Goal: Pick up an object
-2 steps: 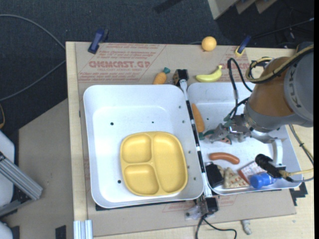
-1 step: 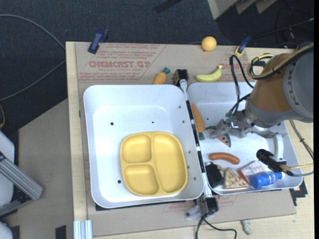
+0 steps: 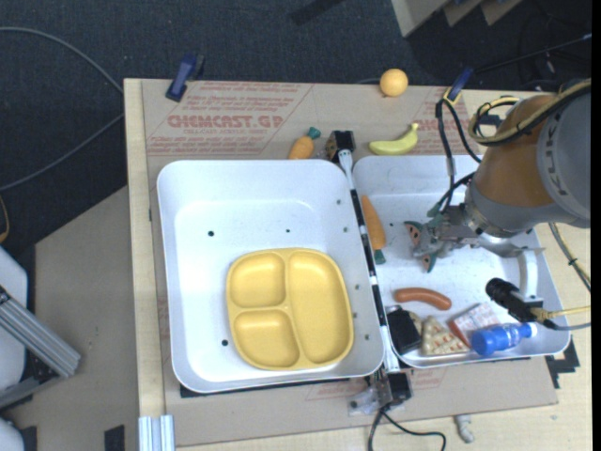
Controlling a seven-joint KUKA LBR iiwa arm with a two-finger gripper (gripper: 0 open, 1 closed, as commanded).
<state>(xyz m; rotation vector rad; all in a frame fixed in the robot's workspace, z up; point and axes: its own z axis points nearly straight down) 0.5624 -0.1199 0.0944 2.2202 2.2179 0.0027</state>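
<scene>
Hovering low in the right bin, upper middle of that bin in the frame, tool pointing toward frame left from the grey wrist. Cannot tell whether released or clenched: dark and small against the white floor, nothing seen between its tips.

Nearest candidate by judgement: sausage, lying just below the tool in the frame, a little toward the lower edge, apart from it with bare white floor between. Long axis running left to right across the frame, roughly in line with the arm's reach. Likely calls for a short shift toward the frame's bottom and a closing direction across the short width, that is, up and down in the frame.

Second candidate: carrot, left of the tool, lying along the divider between the two bins, long axis running top to bottom in the frame. Touching or nearly touching the bin wall, so awkward for one side of the tool.

Further off, lower right of the frame: bottle with a blue body, lying on its side near a red-and-white packet and a cracker-like piece.

Left bin holding a yellow tray, well apart from the tool. Banana on the bench above the right bin.
</scene>
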